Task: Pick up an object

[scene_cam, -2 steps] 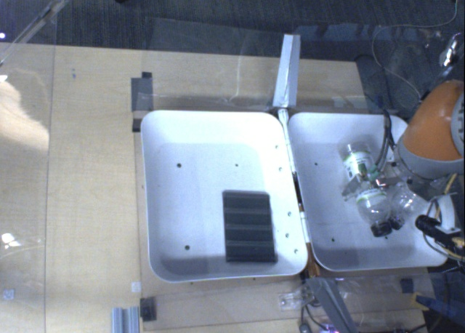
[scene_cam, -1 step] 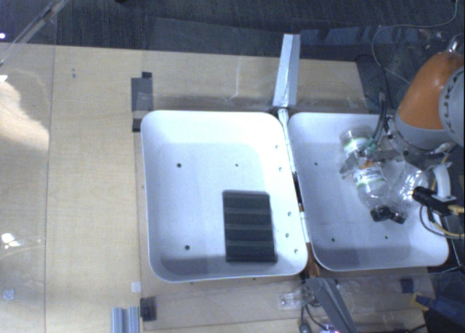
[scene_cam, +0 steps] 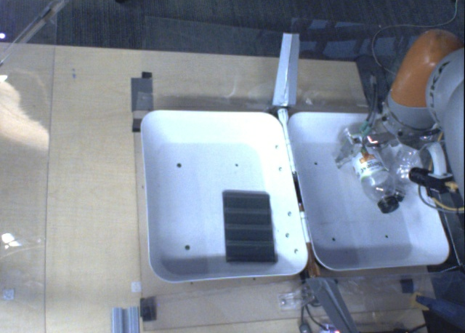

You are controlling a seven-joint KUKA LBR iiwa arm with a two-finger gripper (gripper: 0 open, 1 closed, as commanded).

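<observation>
A clear plastic bottle (scene_cam: pixel 375 176) with a dark cap lies on its side in the right bin (scene_cam: pixel 327 215), toward its back right part. My gripper (scene_cam: pixel 369 144) hangs directly over the bottle's upper end, low in the bin, under the grey wrist and orange band. The bottle's clear body blends with the gripper parts, so contact between them is unclear. A black ribbed block (scene_cam: pixel 249 226) lies flat in the left bin (scene_cam: pixel 182 179), near its front right corner.
The divider where the two bins meet (scene_cam: pixel 294 179) runs between them, and a grey metal post (scene_cam: pixel 286 70) stands behind it. Cables hang at the arm's right side (scene_cam: pixel 439 186). The wooden bench surrounds the bins.
</observation>
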